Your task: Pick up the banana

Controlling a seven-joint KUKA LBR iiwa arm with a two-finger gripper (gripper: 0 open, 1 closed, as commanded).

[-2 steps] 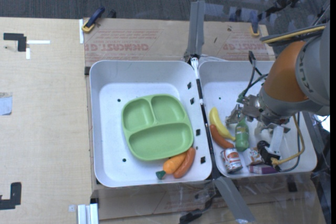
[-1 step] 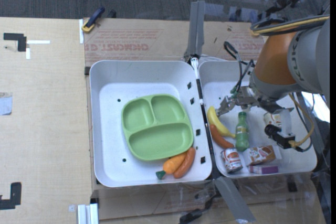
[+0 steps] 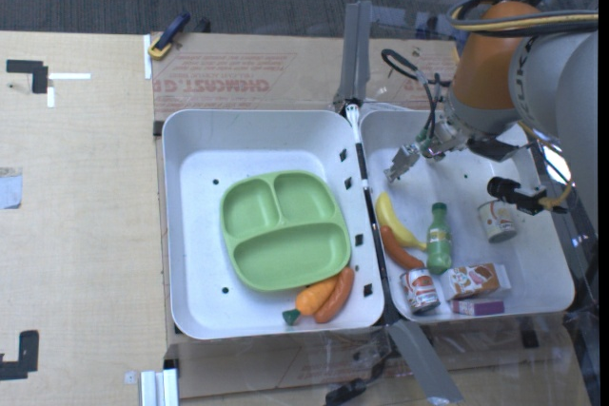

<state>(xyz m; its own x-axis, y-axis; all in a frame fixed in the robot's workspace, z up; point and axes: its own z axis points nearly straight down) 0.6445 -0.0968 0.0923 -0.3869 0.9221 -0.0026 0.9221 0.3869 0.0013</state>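
The camera view looked down on two white bins side by side. The banana (image 3: 396,223) lay in the right bin (image 3: 542,295), close against its left wall. It was yellow, smooth and gently curved, with a narrower upper end. Its long axis ran on a slant, from the upper left near the dividing wall down to the lower right, where its tip came just beside the green bottle (image 3: 439,241). A red-orange sausage (image 3: 401,249) lay right under it, on nearly the same slant, touching or almost touching its lower edge.

The bottle had a label, a small can (image 3: 420,290) had a red and white wrapper, and a carton (image 3: 479,280) showed orange and white printing, but none of this writing could be read. On the brown cardboard behind the bins, large red letters appeared upside down and seemed to read "CHEMCAST".

The gripper (image 3: 403,163) hung over the upper left part of the right bin, above the banana and apart from it. Its fingers pointed down to the left with nothing between them, but how wide they stood could not be told.

In the left bin (image 3: 190,204) sat a green divided plate (image 3: 284,230), with a carrot (image 3: 312,297) and another sausage (image 3: 335,294) at its lower edge.
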